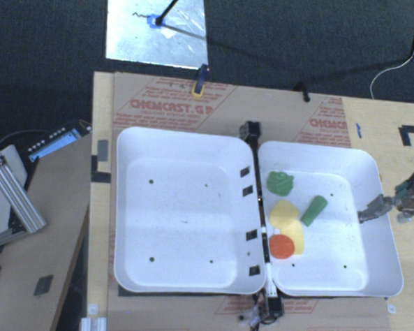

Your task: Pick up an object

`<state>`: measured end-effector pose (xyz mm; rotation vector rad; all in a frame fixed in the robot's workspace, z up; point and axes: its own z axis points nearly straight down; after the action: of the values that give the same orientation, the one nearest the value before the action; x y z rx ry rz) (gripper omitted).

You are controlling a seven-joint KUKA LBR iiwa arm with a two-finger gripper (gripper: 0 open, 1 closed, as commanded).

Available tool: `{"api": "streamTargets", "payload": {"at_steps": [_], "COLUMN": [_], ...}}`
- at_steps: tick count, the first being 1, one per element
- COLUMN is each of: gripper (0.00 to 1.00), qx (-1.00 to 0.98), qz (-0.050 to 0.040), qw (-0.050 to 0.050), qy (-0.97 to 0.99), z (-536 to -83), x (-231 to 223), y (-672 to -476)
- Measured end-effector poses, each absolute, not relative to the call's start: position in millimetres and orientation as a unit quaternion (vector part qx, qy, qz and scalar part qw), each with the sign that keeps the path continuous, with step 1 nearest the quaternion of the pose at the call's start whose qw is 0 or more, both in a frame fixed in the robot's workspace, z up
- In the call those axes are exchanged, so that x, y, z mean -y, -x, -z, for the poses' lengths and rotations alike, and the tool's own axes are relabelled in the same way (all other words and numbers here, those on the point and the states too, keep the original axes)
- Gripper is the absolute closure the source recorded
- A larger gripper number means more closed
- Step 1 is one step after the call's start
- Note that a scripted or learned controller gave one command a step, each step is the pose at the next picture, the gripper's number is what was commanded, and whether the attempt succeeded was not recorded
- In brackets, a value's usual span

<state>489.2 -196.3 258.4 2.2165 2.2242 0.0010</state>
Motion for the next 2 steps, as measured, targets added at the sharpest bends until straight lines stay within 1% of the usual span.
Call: {"api": "streamTargets", "payload": {"at_steps": [1, 2], "gripper": [1.00, 1.00], "qx": [-0.710, -0.709], "qz": [-0.0011, -0.0043], "qw": [0.002, 0.009], "qy": [-0.704, -0.705], "z": [-269.5, -404.3], "x": [196.5, 192.4], "y": [-490.3, -500.2]}}
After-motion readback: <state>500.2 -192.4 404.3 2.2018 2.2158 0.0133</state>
